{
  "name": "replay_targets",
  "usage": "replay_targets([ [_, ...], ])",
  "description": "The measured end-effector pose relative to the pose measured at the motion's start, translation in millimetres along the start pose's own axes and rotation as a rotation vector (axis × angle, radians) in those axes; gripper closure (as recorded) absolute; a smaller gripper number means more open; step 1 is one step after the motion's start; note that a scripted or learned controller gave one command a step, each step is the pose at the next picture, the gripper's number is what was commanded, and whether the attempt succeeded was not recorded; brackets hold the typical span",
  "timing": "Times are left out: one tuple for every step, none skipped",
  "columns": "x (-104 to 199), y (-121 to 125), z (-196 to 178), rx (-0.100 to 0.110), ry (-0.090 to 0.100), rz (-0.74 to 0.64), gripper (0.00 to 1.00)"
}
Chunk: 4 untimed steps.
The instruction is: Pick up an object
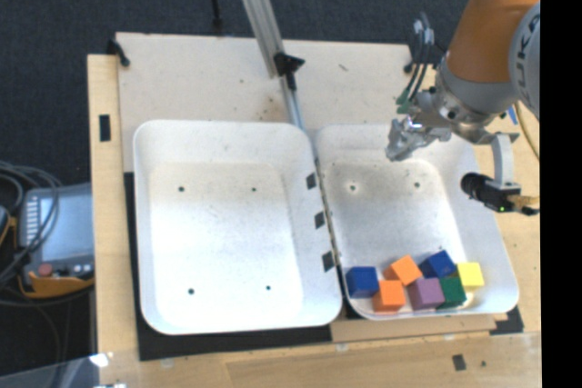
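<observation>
At the near edge of the bench, in the near right corner of the right bin (pixel 473 223), lies a tight cluster of small cubes: a blue cube (pixel 362 280) at the cluster's left, an orange cube (pixel 390 294) just beside it, a second orange cube (pixel 406 269) behind that, a purple cube (pixel 425 293), a green cube (pixel 453 290), a darker blue cube (pixel 439 263) and a yellow cube (pixel 470 275) at the right end. Any of them would serve as the thing to pick up. They look like light, rigid blocks with flat, smooth faces, unlikely to deform or break, though a hard pinch off-centre could squirt one sideways. The blue cube and the yellow cube sit at the ends of the cluster with free sides, so closing across two opposite flat faces of either seems the easiest hold; the middle ones touch their neighbours and leave little room for fingers. The left bin (pixel 227 223) stands side by side with the right one, its floor speckled and marked with a few dark dots. Farther back, over the far edge of the right bin, the gripper (pixel 402 141) hangs well apart from the cubes, holding nothing, and whether it is open or closed I cannot tell.
</observation>
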<state>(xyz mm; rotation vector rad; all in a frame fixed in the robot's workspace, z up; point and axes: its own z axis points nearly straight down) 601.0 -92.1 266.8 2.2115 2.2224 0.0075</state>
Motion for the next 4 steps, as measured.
replay_targets([
  [44.3, 4.8, -1.4, 0.005, 0.001, -0.001, 1.00],
  [85.9, 15.6, -1.5, 0.005, 0.000, 0.000, 1.00],
  [140.3, 29.8, 14.9, 0.005, 0.001, -0.002, 1.00],
  [184.7, 36.3, 27.6, 0.004, 0.000, -0.001, 1.00],
])
